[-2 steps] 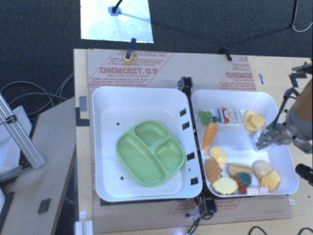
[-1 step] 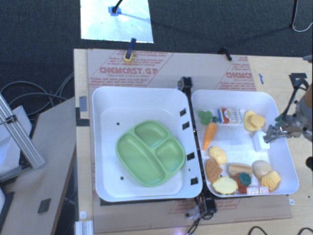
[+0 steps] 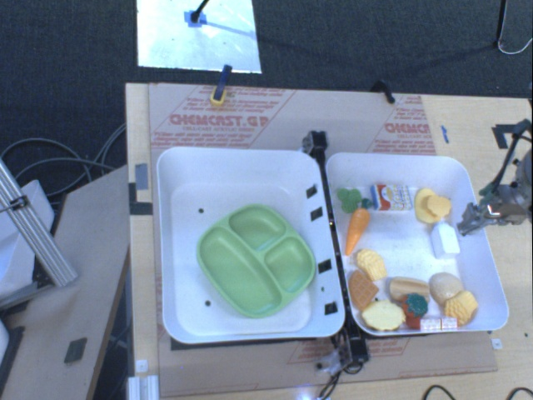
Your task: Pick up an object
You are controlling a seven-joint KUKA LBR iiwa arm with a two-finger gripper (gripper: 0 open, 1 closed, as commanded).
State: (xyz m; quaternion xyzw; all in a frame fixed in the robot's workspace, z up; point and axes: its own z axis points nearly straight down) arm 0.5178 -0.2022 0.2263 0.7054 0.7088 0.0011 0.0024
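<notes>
The right bin holds several toy foods. Among them are an orange carrot, a green piece, a small labelled bottle, a yellow chunk and a white block. Along the front lie a hot dog, a pale egg shape, a yellow corn piece and a round yellow slice. My gripper hangs over the bin's right rim, just right of the white block and the yellow chunk. I see nothing held in it.
The left bin carries a green divided plate. A black divider with clips runs between the bins. Cardboard lies under both. Cables and a metal rail sit at the far left.
</notes>
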